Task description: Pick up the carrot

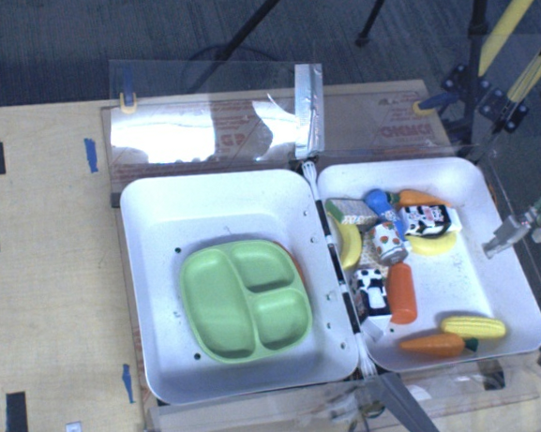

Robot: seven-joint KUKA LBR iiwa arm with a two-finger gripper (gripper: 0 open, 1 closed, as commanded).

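So the gripper (521, 229) is barely in the shot, poking in from the right edge just past the rim of the right bin (502, 275). It's a small greyish metal-looking bit, low-res and partly see-through against the floor, and honestly I can't tell how it's set or whether it has anything. It sits well apart from the pile of toys, out over the bin's outer rim.

The carrot (432, 345) is lying flat at the near end of the right bin, a smooth orange tapered shape with a little green stub at one end. That green end is touching or just beside a yellow corn cob (474, 327), which lies at a slight angle just behind it.

Further in there's a chunky orange-red cylinder (401, 293) beside a black-and-white cow-print block (374, 292). Behind those, a small can (388, 242), a banana (349, 246) along the bin's left wall, a blue piece (377, 201), another orange piece (420, 198), and a black-and-white carton (425, 217) resting on something round and yellow (437, 241). All glossy plastic play-food looking stuff, crowded together.

The left bin (158, 220) holds a matte green divided tray (247, 299) with three rounded compartments. Both bins are shallow white plastic with rounded corners, sitting on a light wood bench (50, 277).
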